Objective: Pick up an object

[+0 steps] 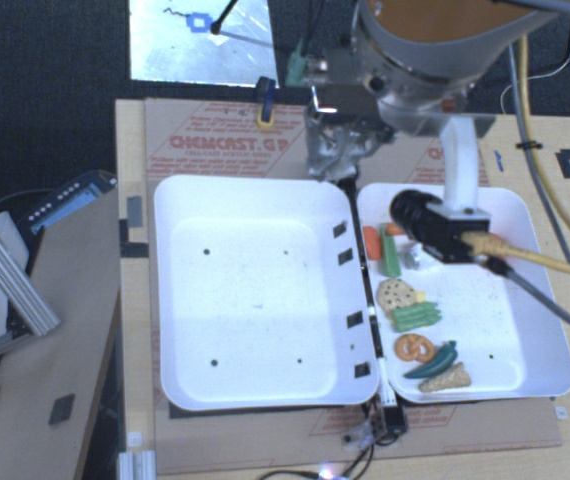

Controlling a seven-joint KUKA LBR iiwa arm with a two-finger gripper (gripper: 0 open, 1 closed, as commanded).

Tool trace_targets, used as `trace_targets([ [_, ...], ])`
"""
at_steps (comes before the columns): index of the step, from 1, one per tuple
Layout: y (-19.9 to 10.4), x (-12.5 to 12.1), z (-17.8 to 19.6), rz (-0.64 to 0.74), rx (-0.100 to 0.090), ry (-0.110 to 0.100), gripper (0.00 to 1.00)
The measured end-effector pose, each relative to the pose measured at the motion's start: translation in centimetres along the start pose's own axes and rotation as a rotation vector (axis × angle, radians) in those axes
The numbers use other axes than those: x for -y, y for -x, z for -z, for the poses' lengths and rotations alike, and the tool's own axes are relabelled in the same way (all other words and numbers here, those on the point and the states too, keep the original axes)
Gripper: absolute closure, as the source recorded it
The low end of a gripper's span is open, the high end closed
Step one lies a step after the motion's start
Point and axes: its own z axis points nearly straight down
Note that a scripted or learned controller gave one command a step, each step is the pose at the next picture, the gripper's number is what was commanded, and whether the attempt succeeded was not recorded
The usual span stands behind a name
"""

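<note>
The grey arm's two-finger gripper (337,160) hung over the far rim where the two shallow white bins met, at about twelve o'clock from the right bin (535,318); whether it was apart or together could not be told. In that bin's left half lay an orange carrot stick (371,242), a green bean pod (390,255), a speckled round cracker (397,294), a green ridged piece (417,316), a brown pretzel (414,348), a dark teal pepper (433,360) and a tan wedge (447,378). The left bin (255,298) sat at nine o'clock.
</note>
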Motion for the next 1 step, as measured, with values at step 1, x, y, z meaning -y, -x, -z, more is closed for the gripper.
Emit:
trace_targets([
  [1,4.12,-11.44,-0.42,-0.004,0.005,-0.003,1.00],
])
